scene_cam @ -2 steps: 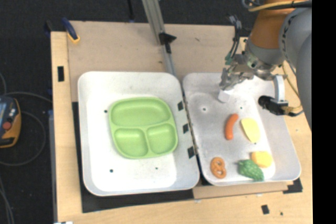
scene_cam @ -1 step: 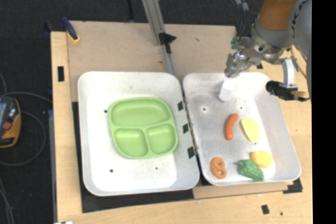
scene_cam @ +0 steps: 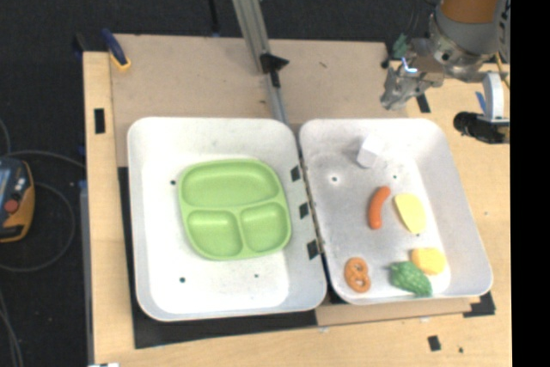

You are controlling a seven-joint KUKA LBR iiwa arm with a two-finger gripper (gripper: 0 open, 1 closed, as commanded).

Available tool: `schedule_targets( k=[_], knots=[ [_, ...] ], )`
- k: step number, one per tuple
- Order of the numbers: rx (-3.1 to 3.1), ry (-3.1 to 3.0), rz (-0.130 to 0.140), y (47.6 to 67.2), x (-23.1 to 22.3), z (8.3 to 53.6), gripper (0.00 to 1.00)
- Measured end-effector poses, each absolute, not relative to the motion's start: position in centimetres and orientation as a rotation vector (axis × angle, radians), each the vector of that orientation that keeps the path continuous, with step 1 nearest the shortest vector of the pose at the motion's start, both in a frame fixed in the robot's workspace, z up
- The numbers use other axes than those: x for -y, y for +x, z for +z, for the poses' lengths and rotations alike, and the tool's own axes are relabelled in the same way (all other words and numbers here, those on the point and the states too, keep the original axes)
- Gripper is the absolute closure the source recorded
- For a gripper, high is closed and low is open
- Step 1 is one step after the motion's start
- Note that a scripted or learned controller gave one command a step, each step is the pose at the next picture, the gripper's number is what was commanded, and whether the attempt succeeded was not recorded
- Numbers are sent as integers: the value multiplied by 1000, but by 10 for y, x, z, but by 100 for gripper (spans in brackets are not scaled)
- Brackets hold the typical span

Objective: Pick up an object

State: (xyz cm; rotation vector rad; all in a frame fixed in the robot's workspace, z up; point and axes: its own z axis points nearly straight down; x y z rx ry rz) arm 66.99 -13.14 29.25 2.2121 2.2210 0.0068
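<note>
i can't tell the gripper (scene_cam: 402, 90) state above the right bin (scene_cam: 460, 176); i'd go for the light, stiff, slightly slick-looking orange sausage (scene_cam: 377, 208) mid-bin, pinching across its narrow middle.

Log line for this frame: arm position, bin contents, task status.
gripper: above right bin's far edge, nothing held | right bin: white block, sausage, pretzel, others | left bin: green tray | pick: not started
</note>
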Motion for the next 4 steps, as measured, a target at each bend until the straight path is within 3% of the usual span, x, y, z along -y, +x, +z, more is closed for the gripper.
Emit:
schedule_targets(
  k=[4],
  knots=[
    [-2228, 2215, -1, 650, -76, 252, 100]
  ],
)
